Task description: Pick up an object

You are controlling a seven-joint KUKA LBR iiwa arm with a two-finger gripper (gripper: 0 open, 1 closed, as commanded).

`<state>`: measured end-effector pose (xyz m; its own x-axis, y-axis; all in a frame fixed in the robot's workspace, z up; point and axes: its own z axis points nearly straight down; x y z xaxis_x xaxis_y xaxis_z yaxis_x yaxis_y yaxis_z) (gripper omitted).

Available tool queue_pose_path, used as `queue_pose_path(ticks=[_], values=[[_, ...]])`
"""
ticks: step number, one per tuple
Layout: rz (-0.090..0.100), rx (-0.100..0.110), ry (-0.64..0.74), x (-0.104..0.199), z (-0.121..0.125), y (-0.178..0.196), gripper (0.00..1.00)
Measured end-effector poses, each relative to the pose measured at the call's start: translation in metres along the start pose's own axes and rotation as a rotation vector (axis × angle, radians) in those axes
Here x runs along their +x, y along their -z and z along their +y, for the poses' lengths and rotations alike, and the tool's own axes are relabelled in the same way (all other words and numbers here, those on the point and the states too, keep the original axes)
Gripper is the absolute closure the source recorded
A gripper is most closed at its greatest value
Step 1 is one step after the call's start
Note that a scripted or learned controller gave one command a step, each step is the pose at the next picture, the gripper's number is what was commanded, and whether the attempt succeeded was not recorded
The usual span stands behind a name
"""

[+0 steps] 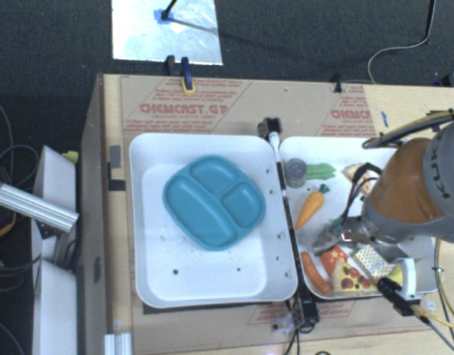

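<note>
- Two white bins sit side by side on the counter (175, 102): the left bin (157, 272) and the right bin (305, 148).
- One arm (415, 191), grey with an orange band, reaches over the right bin; its jaws (336, 233) hang low in that bin, and whether they are apart or together cannot be told from this slant.
- One blue divided plate (214, 200) lies in the left bin, well apart from the jaws, on their far side across the wall between the bins.
- One orange carrot (310, 207) lies just beside the jaws, towards the left bin and a little further up the bin.
- One grey can (295, 170) stands beyond the carrot, near the bin's top corner.
- One green leafy piece (320, 171) lies touching the can, above the jaws.
- One red-orange sausage-like piece (316, 274) lies below the jaws, near the bin's lower wall.
- One red piece (333, 258) sits directly under the jaws; contact cannot be judged.
- One pizza slice (351, 278) lies just below, beside a patterned packet (369, 259).
</note>
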<state>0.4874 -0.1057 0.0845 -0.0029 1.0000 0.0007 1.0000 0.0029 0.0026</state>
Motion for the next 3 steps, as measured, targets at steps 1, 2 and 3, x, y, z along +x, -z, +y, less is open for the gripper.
queue_pose_path(ticks=[1,2,3], values=[[0.000,-0.004,0.000,0.000,0.001,0.011,1.00],[-0.002,0.000,-0.002,-0.035,0.033,0.022,1.00],[-0.002,0.000,0.000,-0.072,0.079,0.000,1.00]])
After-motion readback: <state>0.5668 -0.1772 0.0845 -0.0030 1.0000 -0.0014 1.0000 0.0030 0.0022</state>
